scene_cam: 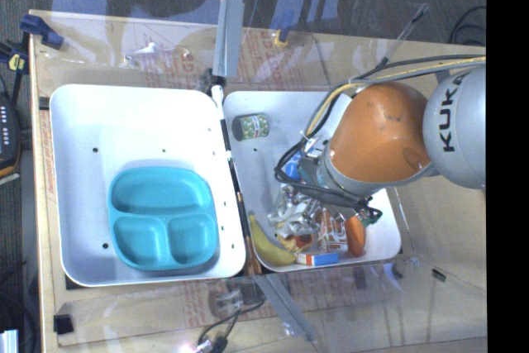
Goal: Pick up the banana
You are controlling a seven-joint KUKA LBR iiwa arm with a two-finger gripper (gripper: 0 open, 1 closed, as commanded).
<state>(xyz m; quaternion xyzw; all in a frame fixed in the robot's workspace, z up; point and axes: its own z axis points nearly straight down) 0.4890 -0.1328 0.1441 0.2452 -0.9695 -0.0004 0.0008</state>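
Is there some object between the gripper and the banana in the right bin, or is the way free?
The banana lies at the right bin's front-left corner. The gripper hangs over a pile of clutter just right of it. That clutter crowds the banana's right side; its left and top look free.

Tray in left bin — banana in right bin.

pincer fingers lost in clutter, arm cut off right
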